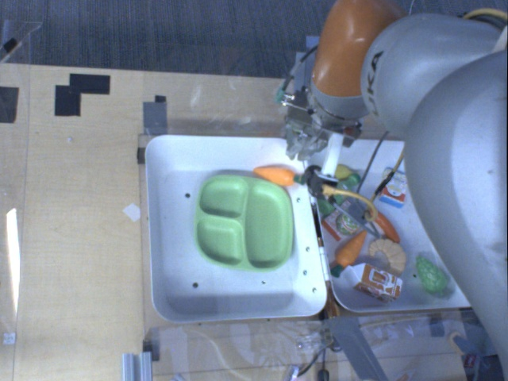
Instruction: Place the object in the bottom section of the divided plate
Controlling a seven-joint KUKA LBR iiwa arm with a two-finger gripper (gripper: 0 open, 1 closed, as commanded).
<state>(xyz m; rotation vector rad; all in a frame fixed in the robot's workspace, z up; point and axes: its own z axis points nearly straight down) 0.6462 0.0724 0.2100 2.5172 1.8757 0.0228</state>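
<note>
The gripper (311, 151) hangs over the divider between the 2 bins. Whether it is spread or pinching cannot be told.

The carrot (274, 175) lies in the left bin (171, 213), just beside the plate's (246, 221) upper rim, outside all 3 sections.

Judged step: the grasp or carry stage, with placement not done. The next move calls for carrying the carrot to the bottom section.

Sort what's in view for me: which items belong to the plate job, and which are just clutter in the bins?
Belongs to the job:
- green divided plate in the left bin
- carrot at the plate's upper edge
- gripper just above that carrot

Just lying about, in the right bin:
- second carrot
- small cartons
- green leafy toy
- round cracker-like piece
</note>
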